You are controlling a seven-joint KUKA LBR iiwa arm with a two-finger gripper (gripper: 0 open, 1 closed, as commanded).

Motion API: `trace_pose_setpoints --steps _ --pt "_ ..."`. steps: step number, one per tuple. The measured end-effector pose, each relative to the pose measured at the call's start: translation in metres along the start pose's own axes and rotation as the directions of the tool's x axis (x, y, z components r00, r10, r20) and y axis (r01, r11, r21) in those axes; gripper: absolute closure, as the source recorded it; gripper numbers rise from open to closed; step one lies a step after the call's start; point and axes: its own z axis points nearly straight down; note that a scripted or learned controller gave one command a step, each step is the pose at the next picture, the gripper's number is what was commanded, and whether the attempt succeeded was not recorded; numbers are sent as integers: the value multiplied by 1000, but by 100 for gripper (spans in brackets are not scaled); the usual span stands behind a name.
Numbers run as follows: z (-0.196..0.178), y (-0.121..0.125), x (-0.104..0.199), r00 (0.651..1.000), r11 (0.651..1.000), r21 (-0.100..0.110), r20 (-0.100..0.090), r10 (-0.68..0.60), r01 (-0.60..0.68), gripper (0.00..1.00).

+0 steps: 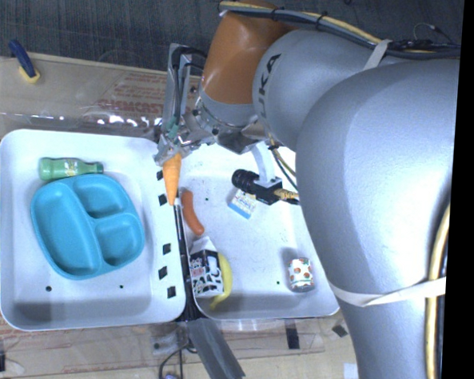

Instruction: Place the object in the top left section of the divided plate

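Note:
The blue divided plate (87,223) lies in the left bin (22,300), with nothing in its three sections. My gripper (169,148) hangs over the rim between the two bins, just right of the plate's far corner. An orange carrot (171,179) hangs point-down from it, its upper end pinched between the fingers. The carrot is over the dividing rim, a short way right of the plate's top edge.
A green bottle (68,167) lies in the left bin just behind the plate. The right bin (254,298) holds a sausage (191,212), a black-and-white carton (203,272) over a banana (223,280), a small blue-and-white packet (242,203) and a spotted can (300,273).

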Motion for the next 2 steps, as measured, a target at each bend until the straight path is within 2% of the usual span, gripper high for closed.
trace_pose_setpoints --steps 1,2 --pt "0 20 61 997 997 -2 1 -77 77 100" --pt "36 27 65 998 998 3 -1 -55 55 100"
